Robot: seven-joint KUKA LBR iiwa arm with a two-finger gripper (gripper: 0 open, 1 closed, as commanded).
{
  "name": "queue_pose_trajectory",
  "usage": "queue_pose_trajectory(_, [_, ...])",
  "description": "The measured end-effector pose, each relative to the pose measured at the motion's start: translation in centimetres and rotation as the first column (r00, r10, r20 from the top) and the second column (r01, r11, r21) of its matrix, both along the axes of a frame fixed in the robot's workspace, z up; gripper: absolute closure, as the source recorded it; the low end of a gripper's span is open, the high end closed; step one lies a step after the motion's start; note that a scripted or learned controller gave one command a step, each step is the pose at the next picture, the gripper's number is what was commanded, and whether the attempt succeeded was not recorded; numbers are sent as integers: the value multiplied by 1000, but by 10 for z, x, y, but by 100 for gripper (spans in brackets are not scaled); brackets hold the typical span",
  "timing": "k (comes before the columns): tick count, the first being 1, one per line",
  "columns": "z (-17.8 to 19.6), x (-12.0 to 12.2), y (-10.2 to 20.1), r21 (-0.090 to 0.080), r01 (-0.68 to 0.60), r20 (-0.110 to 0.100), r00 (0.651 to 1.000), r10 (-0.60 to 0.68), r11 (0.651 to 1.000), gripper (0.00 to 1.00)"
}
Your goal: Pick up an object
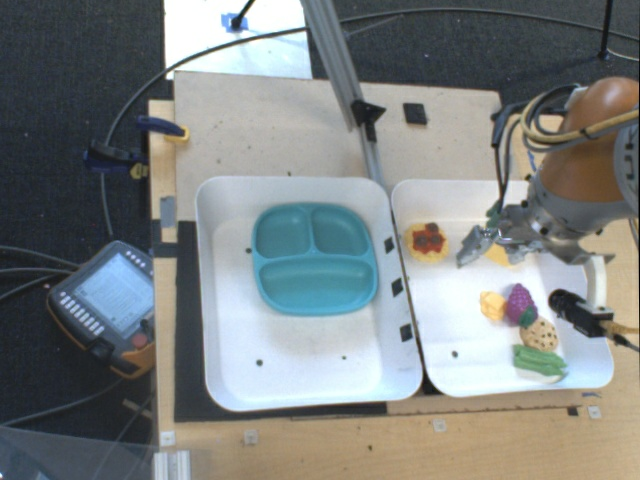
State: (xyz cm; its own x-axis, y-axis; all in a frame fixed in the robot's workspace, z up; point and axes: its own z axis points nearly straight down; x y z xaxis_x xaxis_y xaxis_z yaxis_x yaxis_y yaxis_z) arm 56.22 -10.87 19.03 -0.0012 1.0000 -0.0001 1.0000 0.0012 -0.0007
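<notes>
The tabletop (300,128) carries 2 shallow white bins side by side. The left bin (230,348) holds a teal divided plate (314,259) with 3 compartments; the right bin (450,368) holds the small toy foods that the task can choose from. The grey arm (590,158) reaches in from the right and puts its hand (480,245) low over the upper middle of the right bin, fingers spread apart with nothing between them. A yellow piece (498,255) lies just beside and partly under the hand, and a round yellow tart with a red topping (428,241) sits near its left side. Lower down are a yellow chunk (491,305) touching a purple grape bunch (519,303), then a speckled cookie-like piece (540,335) and a green pod (540,362) near the bin's lower right corner. This looks like the approach step, before any grasp. The next move calls for centring the fingers over 1 item, probably the yellow piece or the tart, descending, and closing.
</notes>
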Motion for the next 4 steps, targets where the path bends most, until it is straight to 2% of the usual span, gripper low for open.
queue_pose_trajectory(1, [-47, 10, 3, 0, 0, 0, 1000, 0, 1000, 0])
queue_pose_trajectory(2, [-35, 10, 3, 0, 0, 4, 1000, 0, 1000, 100])
queue_pose_trajectory(3, [25, 8, -3, -1, -1, 5, 1000, 1, 1000, 100])
queue_pose_trajectory(4, [53, 9, -3, 0, -3, 5, 1000, 3, 1000, 100])
